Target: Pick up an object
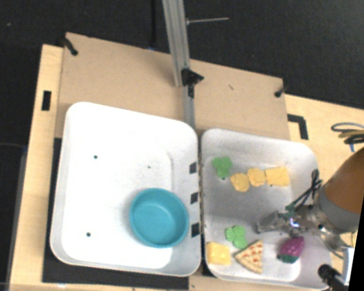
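Whether the jaws (278, 222) are parted or closed I cannot tell; they hang low in the right bin (265, 149), just left of the purple toy (291, 248). Judging by this, a good pick centres over that toy before descending, avoiding the pizza slice (251, 256) nearby.

Single overhead camera looking down at a slant on a bench with two bins.

The camera is sitting high above the bench (143, 86), facing down and taking in both the left bin (100, 134) and the right bin (264, 152) whole, from fairly far off. The arm (349, 185) is entering from the right edge; dark floor is showing beyond the far side.
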Action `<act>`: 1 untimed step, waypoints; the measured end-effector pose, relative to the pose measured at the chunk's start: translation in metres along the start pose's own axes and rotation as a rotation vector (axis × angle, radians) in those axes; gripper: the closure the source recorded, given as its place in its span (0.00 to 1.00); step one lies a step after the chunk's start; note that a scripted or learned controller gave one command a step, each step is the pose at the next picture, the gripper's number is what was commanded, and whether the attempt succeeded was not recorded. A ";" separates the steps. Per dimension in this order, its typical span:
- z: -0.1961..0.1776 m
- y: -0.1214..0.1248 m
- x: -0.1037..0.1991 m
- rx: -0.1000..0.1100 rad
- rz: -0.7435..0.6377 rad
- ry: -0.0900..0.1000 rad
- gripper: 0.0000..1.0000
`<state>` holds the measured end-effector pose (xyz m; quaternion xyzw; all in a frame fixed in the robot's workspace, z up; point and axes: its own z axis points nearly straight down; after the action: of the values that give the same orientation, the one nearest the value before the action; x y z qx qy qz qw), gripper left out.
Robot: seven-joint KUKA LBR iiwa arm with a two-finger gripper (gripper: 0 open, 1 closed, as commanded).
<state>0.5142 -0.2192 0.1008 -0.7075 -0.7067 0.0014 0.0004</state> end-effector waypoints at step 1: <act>-0.014 0.002 -0.001 -0.008 0.003 0.000 1.00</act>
<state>0.5165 -0.2197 0.1148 -0.7086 -0.7056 -0.0014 -0.0024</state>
